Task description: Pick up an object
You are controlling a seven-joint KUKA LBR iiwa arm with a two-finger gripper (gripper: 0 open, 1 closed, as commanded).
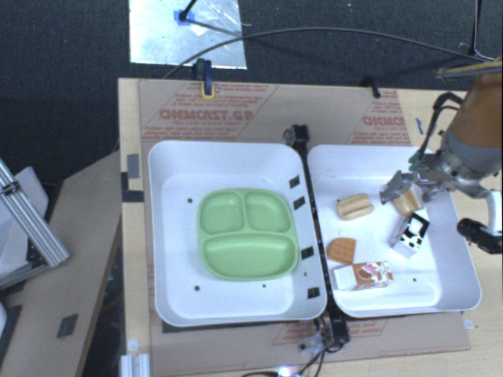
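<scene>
**Gripper over the right bin, a tan block between its fingers**

The arm, grey with an orange band, enters from 3 o'clock and reaches over the right bin. The gripper sits in the bin's upper right part, at about 2 o'clock from the bin's centre. Its jaws appear clamped on a small tan block, which shows between the two fingers; whether the block is clear of the bin floor cannot be told.

Four other objects lie on the floor of the right bin. A tan bread-like roll lies at 9 o'clock from the gripper, near but apart from it. A black-and-white box lies just below the gripper, at 6 o'clock. An orange-brown wedge lies at 6 o'clock from the roll, and a red-and-white packet lies just beside the wedge, at 5 o'clock from it.

The left bin holds a green divided plate with three compartments, set near the bin's centre. Both bins rest side by side on a cardboard sheet.
</scene>
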